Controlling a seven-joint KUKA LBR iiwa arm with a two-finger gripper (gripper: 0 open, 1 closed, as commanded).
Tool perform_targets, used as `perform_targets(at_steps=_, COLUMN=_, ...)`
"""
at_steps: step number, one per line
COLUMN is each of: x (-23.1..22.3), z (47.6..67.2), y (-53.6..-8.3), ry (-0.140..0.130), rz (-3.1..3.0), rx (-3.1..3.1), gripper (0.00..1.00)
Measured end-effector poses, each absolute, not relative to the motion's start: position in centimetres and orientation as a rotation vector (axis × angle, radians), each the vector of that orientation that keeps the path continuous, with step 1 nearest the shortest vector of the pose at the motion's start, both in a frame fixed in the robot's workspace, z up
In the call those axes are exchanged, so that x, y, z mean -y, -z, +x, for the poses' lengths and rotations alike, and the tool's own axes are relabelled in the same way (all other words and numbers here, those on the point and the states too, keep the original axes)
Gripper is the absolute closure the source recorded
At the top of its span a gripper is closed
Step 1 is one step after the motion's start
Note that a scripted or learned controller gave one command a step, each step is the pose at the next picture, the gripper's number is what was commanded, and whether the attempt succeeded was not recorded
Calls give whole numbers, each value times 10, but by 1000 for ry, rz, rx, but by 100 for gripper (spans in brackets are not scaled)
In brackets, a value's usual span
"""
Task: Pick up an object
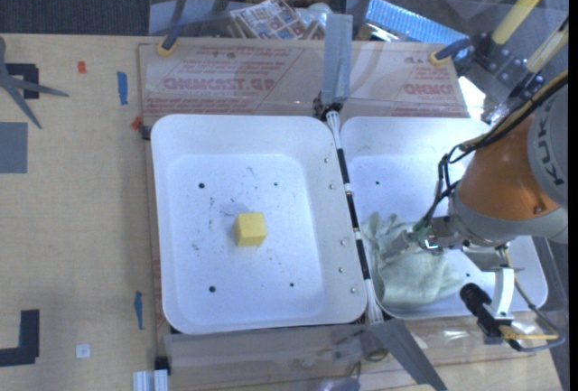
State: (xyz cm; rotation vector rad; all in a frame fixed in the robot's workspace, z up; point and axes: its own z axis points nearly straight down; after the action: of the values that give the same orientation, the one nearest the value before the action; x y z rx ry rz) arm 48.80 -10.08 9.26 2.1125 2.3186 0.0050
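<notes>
Across the bench we find two shallow white bins set side by side, their inner rims touching along a dark hinge-like seam. Near the middle of the left bin, slightly toward its front edge, we note a small yellow cube resting flat on the floor, well apart from every wall. Dark specks and a few small round holes mark the floor around it.

At the front left corner of the right bin we observe a crumpled pale green cloth, bunched against the seam and the front wall. Entering from the right, the grey arm with its orange band hangs low over this bin. We place the gripper at the upper edge of the cloth, touching or just above it; which one, we cannot tell. Its fingers are hidden by the wrist and cabling, so we cannot tell how the gripper stands or whether any cloth lies between them.

Behind both bins we record a clear sheet with red lettering lying along the back edge.
</notes>
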Motion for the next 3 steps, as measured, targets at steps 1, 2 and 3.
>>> perform_targets(at_steps=1, x=101, z=489, y=-103, ry=-8, rz=2113, rx=-2314, gripper=100)
perform_targets(at_steps=2, x=64, z=518, y=-184, ry=2, rz=2483, rx=-1925, gripper=100)
perform_targets(at_steps=3, x=0, z=485, y=-218, ry=5, rz=2869, rx=-1283, gripper=100)
